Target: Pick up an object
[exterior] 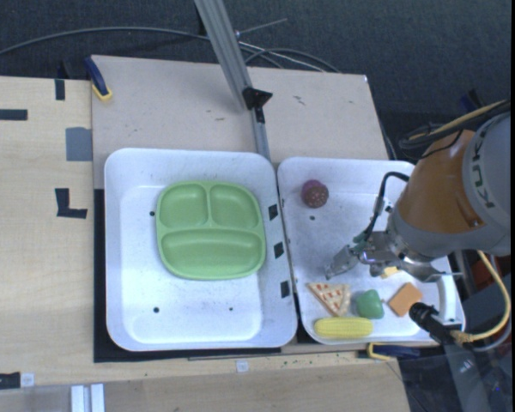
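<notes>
1. Corn cob (342,327) lies along the near rim of the right bin (339,172), with a pizza slice (329,297), green pepper (369,304) and orange block (404,299) just behind it
2. Gripper (342,263) hovers above the pizza slice — fingers spread, nothing between them
3. Dark red ball (315,194) sits well apart, at the far side
4. Left bin (124,256) holds a green divided plate (211,230)

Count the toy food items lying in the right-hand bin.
5: a dark red round fruit near the far wall; a pizza slice, green pepper, orange block and corn cob near the front. The arm may hide others.
</notes>
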{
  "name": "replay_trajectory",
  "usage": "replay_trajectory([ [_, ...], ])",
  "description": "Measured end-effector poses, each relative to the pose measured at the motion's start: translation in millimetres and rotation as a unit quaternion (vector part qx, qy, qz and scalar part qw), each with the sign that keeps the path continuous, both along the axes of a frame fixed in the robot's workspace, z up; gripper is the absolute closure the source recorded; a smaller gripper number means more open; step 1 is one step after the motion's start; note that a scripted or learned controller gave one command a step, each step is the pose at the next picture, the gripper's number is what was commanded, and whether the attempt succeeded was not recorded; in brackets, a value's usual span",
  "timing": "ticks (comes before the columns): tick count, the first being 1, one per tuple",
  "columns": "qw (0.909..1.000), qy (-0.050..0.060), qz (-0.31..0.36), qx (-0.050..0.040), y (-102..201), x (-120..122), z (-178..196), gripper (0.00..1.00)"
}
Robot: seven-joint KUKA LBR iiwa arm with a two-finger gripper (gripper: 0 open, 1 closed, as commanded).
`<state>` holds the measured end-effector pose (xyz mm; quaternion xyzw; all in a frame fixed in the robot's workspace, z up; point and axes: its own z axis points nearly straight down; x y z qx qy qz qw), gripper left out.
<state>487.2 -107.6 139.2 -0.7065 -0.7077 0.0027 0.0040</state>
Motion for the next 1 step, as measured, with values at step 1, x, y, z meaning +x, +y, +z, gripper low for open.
replay_trajectory([
  [1, 1.0000, -0.006, 0.000, 0.0013, 2.1, 2.2, -48.6, 0.00],
])
